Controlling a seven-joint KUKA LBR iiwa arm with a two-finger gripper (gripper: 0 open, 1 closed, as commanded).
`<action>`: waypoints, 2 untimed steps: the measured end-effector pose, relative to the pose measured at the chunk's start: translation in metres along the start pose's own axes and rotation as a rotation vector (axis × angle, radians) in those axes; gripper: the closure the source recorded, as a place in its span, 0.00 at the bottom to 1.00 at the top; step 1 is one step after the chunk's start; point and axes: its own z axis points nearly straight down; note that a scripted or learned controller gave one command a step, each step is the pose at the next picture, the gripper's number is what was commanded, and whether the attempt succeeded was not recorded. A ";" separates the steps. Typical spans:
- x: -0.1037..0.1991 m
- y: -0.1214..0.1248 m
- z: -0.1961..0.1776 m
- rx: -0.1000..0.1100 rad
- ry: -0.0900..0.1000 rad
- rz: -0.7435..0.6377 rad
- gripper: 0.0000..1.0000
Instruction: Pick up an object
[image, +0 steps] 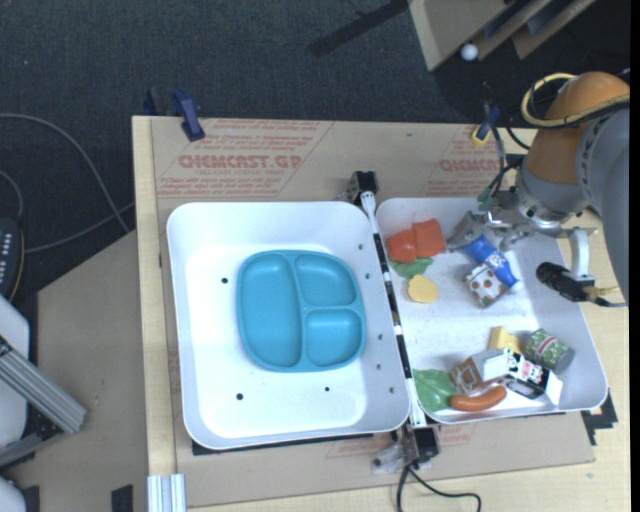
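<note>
You are looking down on two shallow white bins sitting side by side on a bench. The left bin (200, 330) is holding a blue divided plate (300, 308), lying flat near its middle with three compartments facing up. The right bin (590, 375) is holding all the small items, so that is where any pick has to be made.

The arm (570, 150) is reaching in from the right and is hanging over the far end of the right bin. The gripper (487, 236) is pointing down just beside a blue package (486, 252) and a small white carton with red dots (486, 285). You cannot tell from this view whether it is released or clenched, and nothing is showing as held. Judging by the pose, the blue package is the likely target.

An orange-red block (418, 241) is resting over a green leaf-shaped toy (412, 268), with a yellow disc (423, 290) just beside them. The near corner is crowding a toy sausage (478, 400), a green carton (548, 349) and other small packets, which are touching one another.

The board (250, 160) under the bins is carrying red printing that is reading "CHEMCAST GP".
</note>
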 end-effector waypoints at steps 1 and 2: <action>0.028 -0.022 0.000 0.002 0.001 0.001 0.00; 0.043 -0.072 0.000 0.002 0.000 0.003 0.00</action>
